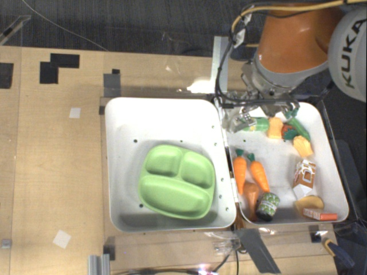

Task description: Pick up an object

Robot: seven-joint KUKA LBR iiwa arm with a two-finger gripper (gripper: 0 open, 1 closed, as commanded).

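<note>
The desk under me is pale wood, with black square marks at its far left and a dark floor beyond its far edge. On it sit two shallow white bins side by side. The left bin is the larger sight, and in its middle lies a green divided plate with three compartments, tilted a little, its long compartment toward the near side. The right bin carries the small things I might pick. My arm comes in from the right, its orange band bulking over the far edge of that bin, and my claw hangs at the bin's far left corner, just above the clutter there; whether it is spread or pressed together I cannot tell, since the wrist hides it from above. Just right of the claw sit an orange-yellow piece and a green leafy piece, with a small yellow piece nearer. Along the bin's left side lie two carrots side by side, green tops pointing far, and a brown piece just nearer them. Touching that is a dark green can by the near wall. On the right side stands a small brown and white carton, then a pale yellow chip-like piece, and last a thin orange-red stick at the near right corner.
</note>
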